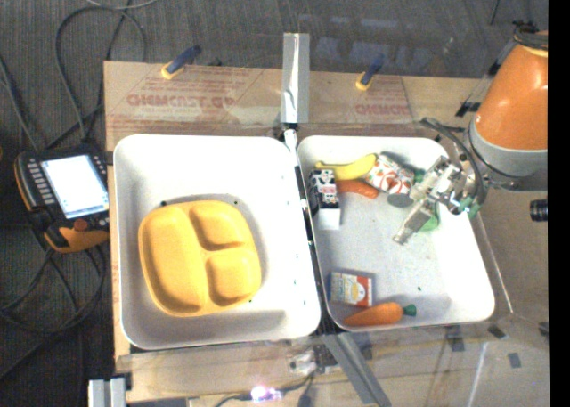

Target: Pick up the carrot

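In the left bin (125, 218) sits a yellow tray (201, 256), the carrot (376, 313) lies at the right bin's (476, 294) front edge, so bring your claw (408, 229), whose state I cannot tell, down there, crosswise.

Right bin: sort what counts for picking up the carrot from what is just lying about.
For the job:
carrot, near the bin's front edge
pincer

Lying about:
banana
small carton
yellow tray, left bin
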`<control>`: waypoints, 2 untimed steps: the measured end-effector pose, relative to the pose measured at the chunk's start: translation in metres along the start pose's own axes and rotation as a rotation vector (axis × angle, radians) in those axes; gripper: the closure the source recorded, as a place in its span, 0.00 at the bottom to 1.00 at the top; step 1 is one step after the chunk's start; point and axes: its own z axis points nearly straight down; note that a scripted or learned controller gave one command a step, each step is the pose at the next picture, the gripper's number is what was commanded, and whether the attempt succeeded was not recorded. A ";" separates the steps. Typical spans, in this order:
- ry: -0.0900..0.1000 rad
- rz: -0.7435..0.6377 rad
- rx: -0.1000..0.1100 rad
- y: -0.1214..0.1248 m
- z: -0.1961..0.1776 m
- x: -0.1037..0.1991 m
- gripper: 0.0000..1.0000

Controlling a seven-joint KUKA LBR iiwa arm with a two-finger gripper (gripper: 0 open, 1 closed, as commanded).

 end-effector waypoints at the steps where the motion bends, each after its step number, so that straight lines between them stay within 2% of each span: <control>1: 0.000 0.007 0.001 -0.041 0.022 0.027 0.00; 2: -0.003 -0.274 -0.001 -0.008 -0.042 0.030 0.00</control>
